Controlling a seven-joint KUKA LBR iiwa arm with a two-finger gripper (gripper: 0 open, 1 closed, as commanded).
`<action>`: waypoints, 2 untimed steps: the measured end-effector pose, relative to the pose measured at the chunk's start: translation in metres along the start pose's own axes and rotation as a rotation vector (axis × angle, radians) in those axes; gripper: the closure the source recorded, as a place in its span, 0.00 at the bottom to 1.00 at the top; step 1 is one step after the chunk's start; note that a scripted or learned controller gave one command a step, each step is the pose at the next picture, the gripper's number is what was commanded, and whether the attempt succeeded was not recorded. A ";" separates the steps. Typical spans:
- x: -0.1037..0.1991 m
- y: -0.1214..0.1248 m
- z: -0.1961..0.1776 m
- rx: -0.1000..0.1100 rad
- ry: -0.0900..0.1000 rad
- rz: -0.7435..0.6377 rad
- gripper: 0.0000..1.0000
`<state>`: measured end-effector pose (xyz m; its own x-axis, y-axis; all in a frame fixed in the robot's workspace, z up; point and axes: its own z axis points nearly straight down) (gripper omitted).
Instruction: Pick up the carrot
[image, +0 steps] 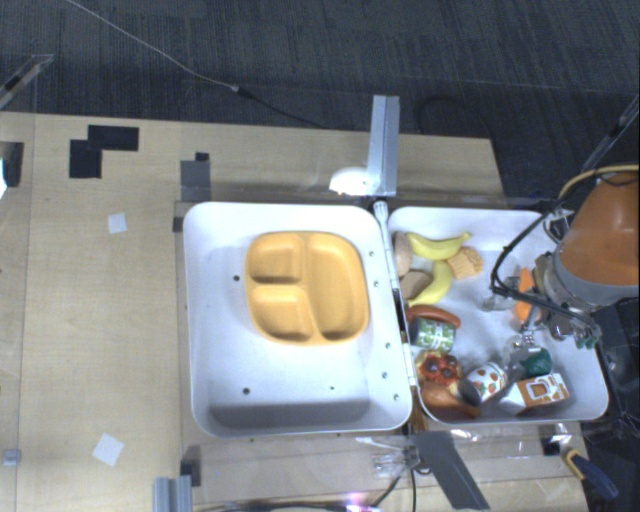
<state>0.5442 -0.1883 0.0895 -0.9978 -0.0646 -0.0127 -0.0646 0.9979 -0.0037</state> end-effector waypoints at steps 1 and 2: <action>-0.037 0.008 0.001 0.000 -0.001 -0.001 0.00; -0.041 0.008 -0.014 0.003 -0.012 -0.008 1.00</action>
<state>0.5842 -0.1774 0.1036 -0.9971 -0.0722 -0.0247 -0.0721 0.9974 -0.0068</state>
